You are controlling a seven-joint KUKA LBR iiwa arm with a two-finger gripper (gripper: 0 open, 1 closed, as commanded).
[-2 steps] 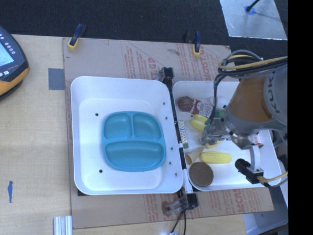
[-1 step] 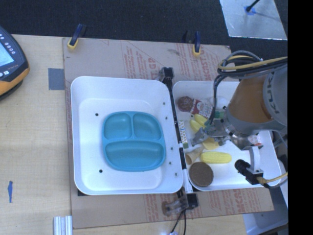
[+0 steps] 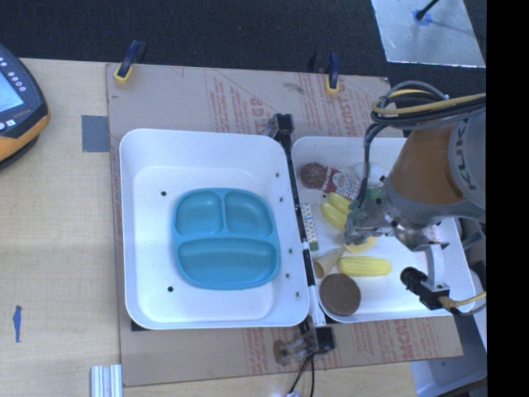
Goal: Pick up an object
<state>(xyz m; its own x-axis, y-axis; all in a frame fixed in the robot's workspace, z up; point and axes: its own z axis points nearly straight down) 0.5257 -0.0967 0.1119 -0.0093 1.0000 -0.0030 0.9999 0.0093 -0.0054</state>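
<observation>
The right bin (image 3: 335, 145) holds several small items: a yellow corn cob (image 3: 364, 265), a brown round cookie-like disc (image 3: 340, 294), yellow banana-like pieces (image 3: 333, 208), a dark red-brown round piece (image 3: 312, 174) and a small tan cone (image 3: 326, 262). My gripper (image 3: 360, 228) reaches down into the middle of this bin, just above the corn and right of the yellow pieces. The wrist hides its fingertips. The grey arm with its orange band (image 3: 426, 172) covers the bin's right half.
The left bin (image 3: 145, 160) holds a blue divided plate (image 3: 225, 238). A black bracket (image 3: 283, 126) and clips sit along the divider between the bins. Yellow and black cables (image 3: 413, 102) loop above the arm. A handheld pendant (image 3: 16, 98) lies at far left.
</observation>
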